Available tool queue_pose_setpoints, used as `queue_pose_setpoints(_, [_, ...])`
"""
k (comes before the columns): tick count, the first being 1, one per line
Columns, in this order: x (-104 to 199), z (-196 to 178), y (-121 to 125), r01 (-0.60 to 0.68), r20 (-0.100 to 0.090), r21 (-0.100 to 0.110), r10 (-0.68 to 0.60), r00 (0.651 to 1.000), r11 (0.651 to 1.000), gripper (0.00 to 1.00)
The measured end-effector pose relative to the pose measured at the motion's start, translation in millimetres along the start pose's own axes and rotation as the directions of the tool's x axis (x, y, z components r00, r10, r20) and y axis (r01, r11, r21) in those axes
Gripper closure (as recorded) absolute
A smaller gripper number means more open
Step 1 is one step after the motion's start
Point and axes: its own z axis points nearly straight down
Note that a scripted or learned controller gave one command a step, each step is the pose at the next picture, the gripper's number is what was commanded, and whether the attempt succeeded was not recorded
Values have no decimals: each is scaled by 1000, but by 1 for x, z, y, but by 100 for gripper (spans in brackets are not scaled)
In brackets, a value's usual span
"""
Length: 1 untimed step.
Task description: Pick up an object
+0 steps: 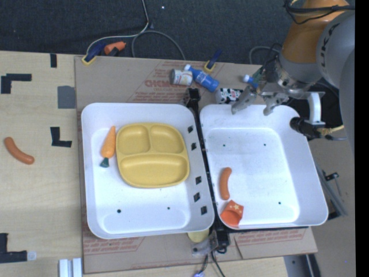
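Poised above the far rim of the right bin (300,172), pincer (256,104) spread open and gripping nothing, grey arm (323,39) reaching in over the counter (34,212). Approach step in hand, by the look of it, nothing yet lifted. Nearest candidate: a toy sausage (225,183) lying flat inside the right bin near its left wall, long axis running roughly from the bin's far side to its near side, upper end tipped slightly toward the bin's middle. Just nearer than the sausage, at the right bin's near left corner, a small orange-red piece (232,213), possibly a toy cup, hard to make out. Next move likely calls for travel toward the near left part of the right bin, descent, and fingers set across the sausage's short width.
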Motion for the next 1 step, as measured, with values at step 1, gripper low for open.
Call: queue_pose_setpoints(1, [19, 90, -48, -2, -2, 12, 2, 1000, 1000, 0])
